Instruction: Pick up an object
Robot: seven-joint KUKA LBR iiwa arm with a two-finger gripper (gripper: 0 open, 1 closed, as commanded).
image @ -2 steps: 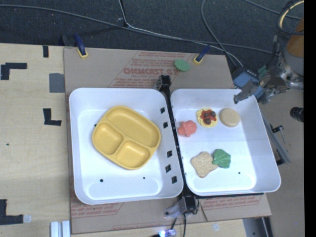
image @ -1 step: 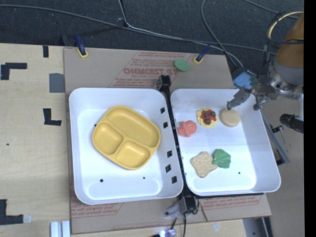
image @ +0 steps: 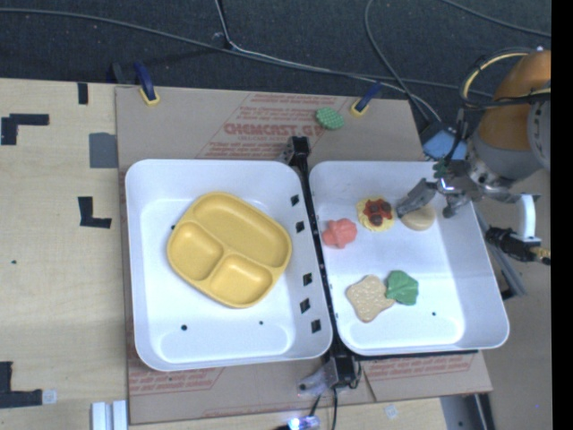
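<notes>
The right bin (image: 466,267) holds several small toy foods. A pink piece (image: 338,232) lies near its left wall, with a yellow piece with red topping (image: 376,213) beside it. A beige round piece (image: 418,219) lies further right. Toward the front are a tan bread-like slice (image: 367,297) and a green leafy piece (image: 402,287). My gripper (image: 428,206) hangs over the bin's upper right, open, its fingers spread just above the beige piece. Nothing is held between them.
The left bin (image: 152,186) holds a yellow divided plate (image: 230,249). A small green item (image: 329,118) lies on the cardboard behind the bins. Cables run across the dark floor at the back. The arm's orange band (image: 519,79) is at the right edge.
</notes>
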